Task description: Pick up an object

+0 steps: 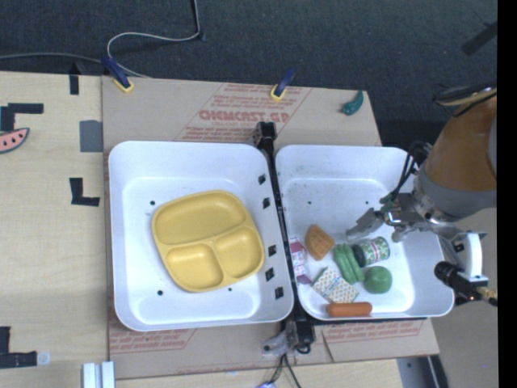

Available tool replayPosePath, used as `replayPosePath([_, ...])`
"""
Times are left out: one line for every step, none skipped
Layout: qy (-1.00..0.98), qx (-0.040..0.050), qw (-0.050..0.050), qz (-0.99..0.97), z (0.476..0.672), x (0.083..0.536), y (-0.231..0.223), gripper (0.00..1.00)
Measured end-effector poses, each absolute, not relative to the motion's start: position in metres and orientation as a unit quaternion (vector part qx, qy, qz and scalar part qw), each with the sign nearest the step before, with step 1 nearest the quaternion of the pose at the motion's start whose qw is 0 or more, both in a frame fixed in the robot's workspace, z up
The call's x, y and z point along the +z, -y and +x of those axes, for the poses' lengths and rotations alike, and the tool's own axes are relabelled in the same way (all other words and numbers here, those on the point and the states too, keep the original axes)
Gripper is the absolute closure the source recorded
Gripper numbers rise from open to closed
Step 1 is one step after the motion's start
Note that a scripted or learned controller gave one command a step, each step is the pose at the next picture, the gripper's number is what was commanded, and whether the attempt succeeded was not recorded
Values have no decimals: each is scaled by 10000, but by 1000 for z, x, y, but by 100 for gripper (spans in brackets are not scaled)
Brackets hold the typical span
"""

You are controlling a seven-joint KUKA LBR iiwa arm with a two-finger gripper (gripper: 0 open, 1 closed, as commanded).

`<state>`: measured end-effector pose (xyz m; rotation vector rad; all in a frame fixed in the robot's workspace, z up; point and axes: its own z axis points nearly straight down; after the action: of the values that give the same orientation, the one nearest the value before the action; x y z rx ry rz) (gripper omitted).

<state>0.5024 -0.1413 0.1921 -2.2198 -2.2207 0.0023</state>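
Camera view looks down at a slant on a wooden worktop [48, 241] covered in part by a printed brown cardboard sheet [234, 115], on which two shallow white plastic bins sit side by side. The left white bin [133, 168] holds a yellow three-compartment plastic plate [208, 239], broad, stiff and smooth, an awkward shape for a two-finger grasp. The right white bin [339, 164] holds a cluster of small items toward its near side.

The grey arm with its orange band [460, 156] reaches in from the right, and its end effector [380, 221] hangs low over the right bin, just beside a small green-labelled cylindrical can [372, 251]. Whether the end effector is wide or narrow cannot be told from this angle, and nothing is seen held in it.

The can, the nearest candidate, lies on its side; it looks rigid, light and somewhat slippery, and likely to roll, so a grip across its curved body at the middle seems best. Touching it on the left is a dark green oblong toy vegetable [348, 263], and just below it a round green plastic ball-like fruit [377, 280], hard and prone to slip. Further left sits a tan toy bread piece [318, 241], below it a flat patterned white packet [328, 284], and at the near wall a slim orange-red toy sausage [350, 308].
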Motion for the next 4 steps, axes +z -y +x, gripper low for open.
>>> replayPosePath([7074, 0, 6, -7069, 506, 103, 159, 0])
replayPosePath([7077, -11, -18, -7065, 558, 86, 128, 0])
replayPosePath([7074, -6, -30, -7068, 558, 96, 129, 100])
replayPosePath([7074, -7, -30, -7068, 558, 96, 129, 0])
